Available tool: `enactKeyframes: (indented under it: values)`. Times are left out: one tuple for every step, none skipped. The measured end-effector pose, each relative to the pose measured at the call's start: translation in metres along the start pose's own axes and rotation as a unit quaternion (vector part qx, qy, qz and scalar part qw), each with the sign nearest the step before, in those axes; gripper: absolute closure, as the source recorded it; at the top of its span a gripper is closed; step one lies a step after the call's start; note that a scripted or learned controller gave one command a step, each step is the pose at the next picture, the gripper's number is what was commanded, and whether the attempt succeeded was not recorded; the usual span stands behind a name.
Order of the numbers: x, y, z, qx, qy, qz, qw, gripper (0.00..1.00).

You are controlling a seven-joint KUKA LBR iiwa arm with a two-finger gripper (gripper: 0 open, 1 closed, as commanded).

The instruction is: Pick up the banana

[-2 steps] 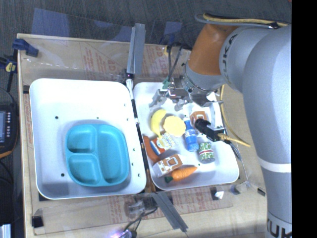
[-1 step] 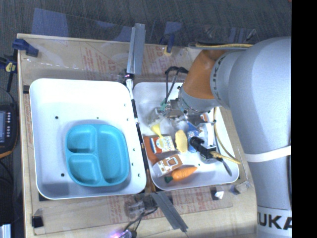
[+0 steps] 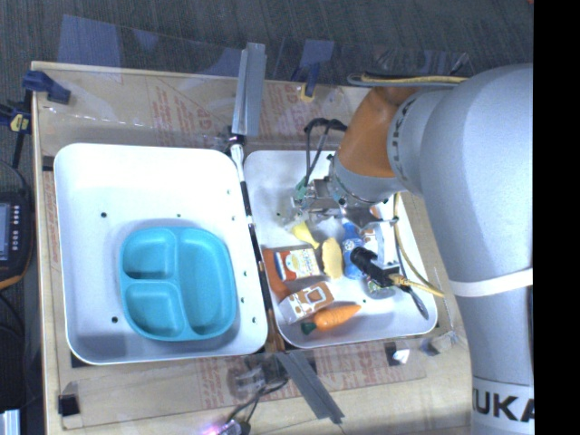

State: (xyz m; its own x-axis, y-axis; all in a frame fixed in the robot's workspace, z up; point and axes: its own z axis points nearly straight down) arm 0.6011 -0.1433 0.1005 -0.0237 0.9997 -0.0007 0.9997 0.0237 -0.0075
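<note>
Claw (image 3: 313, 205): reaches in from the right, low over the upper half of the right bin; I cannot tell whether it is open or closed.
Banana (image 3: 333, 257): yellow, lying in the middle of the right bin, just below the claw in the view.
Orange packet (image 3: 294, 263): flat, just left of the banana.
Brown packet (image 3: 308, 295): below the orange packet.
Carrot (image 3: 333, 315): orange, near the right bin's front wall.
Right bin (image 3: 272, 175): white, shallow.
Left bin (image 3: 82, 179): white, holding a blue divided tray (image 3: 177, 279).
Desk (image 3: 136, 107): pale, carrying both bins side by side.
</note>
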Motion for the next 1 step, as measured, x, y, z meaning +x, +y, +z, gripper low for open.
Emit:
enactKeyframes:
  values:
    - [0.0276,0.0371,-0.1438,-0.003,0.001,0.004,1.0000,1.00]
